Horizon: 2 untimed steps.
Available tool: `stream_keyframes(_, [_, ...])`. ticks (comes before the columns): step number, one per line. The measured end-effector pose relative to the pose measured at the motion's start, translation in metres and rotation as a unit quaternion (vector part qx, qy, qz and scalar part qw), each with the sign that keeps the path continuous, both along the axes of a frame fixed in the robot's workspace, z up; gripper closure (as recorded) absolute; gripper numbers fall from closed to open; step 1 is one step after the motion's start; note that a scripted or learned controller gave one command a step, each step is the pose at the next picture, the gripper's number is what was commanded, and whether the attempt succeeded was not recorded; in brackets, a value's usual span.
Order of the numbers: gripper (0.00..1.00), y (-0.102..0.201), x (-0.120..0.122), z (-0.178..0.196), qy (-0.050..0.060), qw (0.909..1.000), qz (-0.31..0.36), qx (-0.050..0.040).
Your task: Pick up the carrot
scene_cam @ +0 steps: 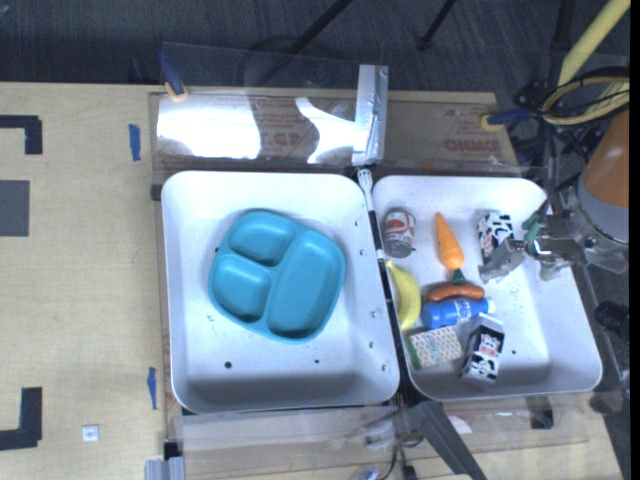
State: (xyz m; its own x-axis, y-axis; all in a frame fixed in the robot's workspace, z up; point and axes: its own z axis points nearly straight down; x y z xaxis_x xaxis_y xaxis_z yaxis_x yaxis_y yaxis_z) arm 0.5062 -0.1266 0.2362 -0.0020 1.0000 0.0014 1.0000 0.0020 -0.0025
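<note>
— Two bins [190, 368] are sitting side by side on the worktop [70, 298], and the carrot [449, 241] is lying in the right one, near the back, its orange body running front to back with the thin tip pointing away from us.

— Is the hand on it?

— No. The hand [508, 250] is hovering over the right side of that bin, just beside a small black-and-white carton [494, 230]. A strip of bare bin floor is separating it from the carrot. I can't tell from here whether it is apart or together; the metal is blurring into the carton.

— Why is it coming in there, do you think?

— The arm [600, 208] is reaching in from the right, so that edge is simply where it is entering. I'd guess it is lining up to travel left toward the carrot.

— Anything crowding the carrot?

— A can [398, 232] is standing to its left, apart from it. Just in front, a sausage [455, 292] is lying across a blue bottle [452, 313], and a banana [404, 296] is curving along the bin's left wall. The carrot's front end is sitting close to the sausage, so a grip nearer the middle looks safer to me.

— And the left bin?

— It is holding a blue divided plate [276, 274].
</note>
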Motion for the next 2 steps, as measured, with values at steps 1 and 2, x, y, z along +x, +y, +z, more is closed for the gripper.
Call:
stream_keyframes(1, [0.0, 0.02, 0.061, -0.126, -0.001, 0.9999, 0.011, -0.0003])
stream_keyframes(2, [0.0, -0.01, 0.103, -0.15, -0.003, 0.9982, 0.059, -0.0008])
